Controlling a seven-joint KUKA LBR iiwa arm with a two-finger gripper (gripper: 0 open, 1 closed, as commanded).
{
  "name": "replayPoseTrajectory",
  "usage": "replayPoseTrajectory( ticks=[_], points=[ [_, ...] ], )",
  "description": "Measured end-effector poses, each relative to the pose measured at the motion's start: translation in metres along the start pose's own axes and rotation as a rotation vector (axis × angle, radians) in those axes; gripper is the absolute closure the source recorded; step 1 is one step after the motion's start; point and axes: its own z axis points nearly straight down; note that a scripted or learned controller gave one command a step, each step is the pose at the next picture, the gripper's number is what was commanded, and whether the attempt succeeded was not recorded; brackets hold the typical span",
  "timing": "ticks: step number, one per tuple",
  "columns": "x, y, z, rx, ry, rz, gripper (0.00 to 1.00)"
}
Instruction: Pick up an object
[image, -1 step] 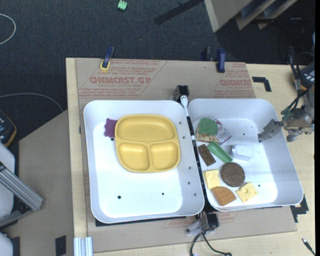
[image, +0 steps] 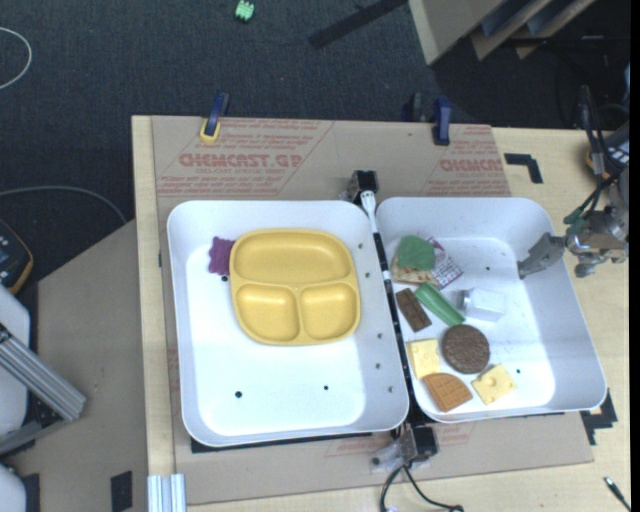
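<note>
At right edge of right bin (image: 560, 330): gripper (image: 545, 255) parked over the rim, well apart from the object cluster. Can't tell finger spread from this angle; nothing visibly held.

Left of gripper, going big to small:
- left bin (image: 200, 380): yellow divided tray (image: 295, 285), purple piece (image: 220, 255) tucked at its left edge. Far side, poor candidates.
- brown round disc (image: 466, 348): lower centre of right bin, down-left of gripper.
- green cylinder (image: 440, 303): long axis diagonal, upper-left to lower-right, touching disc's upper-left.
- orange wedge (image: 446, 391), yellow cube (image: 494, 384): near front wall.
- white block (image: 485, 303): nearest thing, just left and below gripper, lying roughly level across the bin.

Likely best bet: white block, shortest travel leftward and down. Fingers probably want to close across its short side. Risk: pale on pale bin, edges hard to read.
</note>
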Motion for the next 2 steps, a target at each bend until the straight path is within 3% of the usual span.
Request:
replayPoseTrajectory(
  ticks=[1, 2],
  points=[
    [-0.001, 0.004, 0.062, 0.006, 0.002, 0.000, 0.00],
    [0.006, 0.007, 0.120, -0.002, 0.005, 0.000, 0.00]
  ],
)
